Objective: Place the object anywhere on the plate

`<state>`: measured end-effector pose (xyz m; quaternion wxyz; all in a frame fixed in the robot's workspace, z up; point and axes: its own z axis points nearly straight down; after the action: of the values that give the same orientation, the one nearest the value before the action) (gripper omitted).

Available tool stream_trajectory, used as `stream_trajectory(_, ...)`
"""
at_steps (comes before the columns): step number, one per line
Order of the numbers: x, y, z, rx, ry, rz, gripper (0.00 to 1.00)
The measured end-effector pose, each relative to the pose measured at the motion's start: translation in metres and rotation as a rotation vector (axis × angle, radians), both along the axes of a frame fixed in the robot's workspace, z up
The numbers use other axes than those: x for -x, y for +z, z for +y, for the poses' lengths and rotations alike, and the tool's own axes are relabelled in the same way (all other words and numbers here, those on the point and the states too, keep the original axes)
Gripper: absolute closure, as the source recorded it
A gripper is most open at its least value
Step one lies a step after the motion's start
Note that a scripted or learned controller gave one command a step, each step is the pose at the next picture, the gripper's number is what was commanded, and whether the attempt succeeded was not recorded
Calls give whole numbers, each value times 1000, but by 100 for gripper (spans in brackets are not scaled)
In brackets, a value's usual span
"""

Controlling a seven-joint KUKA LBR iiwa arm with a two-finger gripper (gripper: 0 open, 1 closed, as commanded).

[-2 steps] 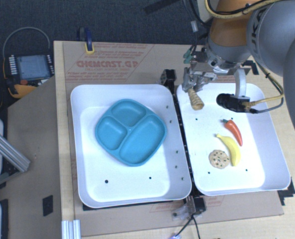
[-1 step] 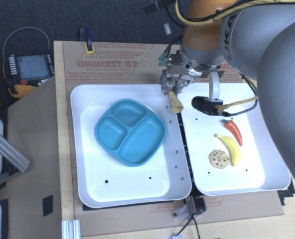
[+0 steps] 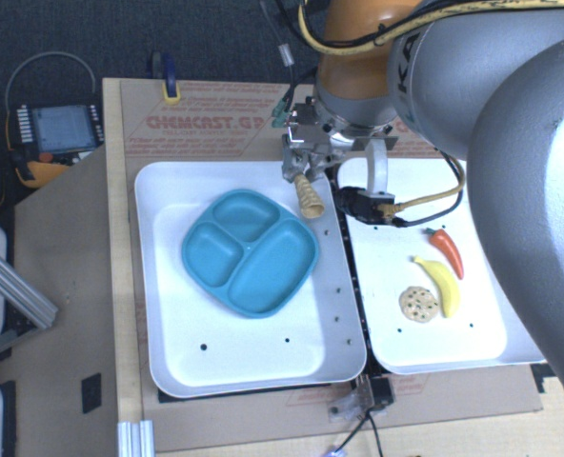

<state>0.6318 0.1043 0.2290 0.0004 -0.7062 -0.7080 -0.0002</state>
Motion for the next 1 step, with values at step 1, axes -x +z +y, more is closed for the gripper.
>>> stream_trajectory(1, 7, 6, 9, 0, -1, 3, 100)
